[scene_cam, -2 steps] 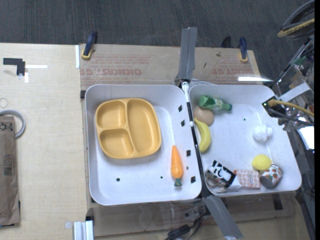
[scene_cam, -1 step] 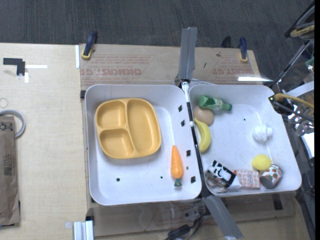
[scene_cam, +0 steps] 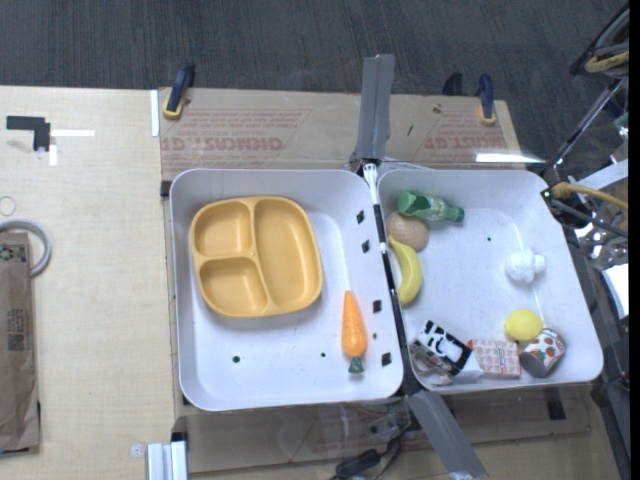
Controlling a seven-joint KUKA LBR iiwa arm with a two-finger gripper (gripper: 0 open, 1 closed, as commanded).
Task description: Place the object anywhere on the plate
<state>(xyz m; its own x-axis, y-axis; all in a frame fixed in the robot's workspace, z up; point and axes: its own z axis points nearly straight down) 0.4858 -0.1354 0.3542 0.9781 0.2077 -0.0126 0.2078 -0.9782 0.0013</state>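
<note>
A yellow plate with three compartments lies in the left bin, toward its back left. An orange carrot lies on the bin floor just right of the plate, near the divider, apart from the plate. The right bin holds a green bottle, a brown kiwi-like fruit, a banana, a white object, a yellow ball and several small packages.
A black-and-white packet, a pink box and a grey patterned item crowd the right bin's front edge. Cardboard lies behind the bins. Cables and metal parts stand at the far right.
</note>
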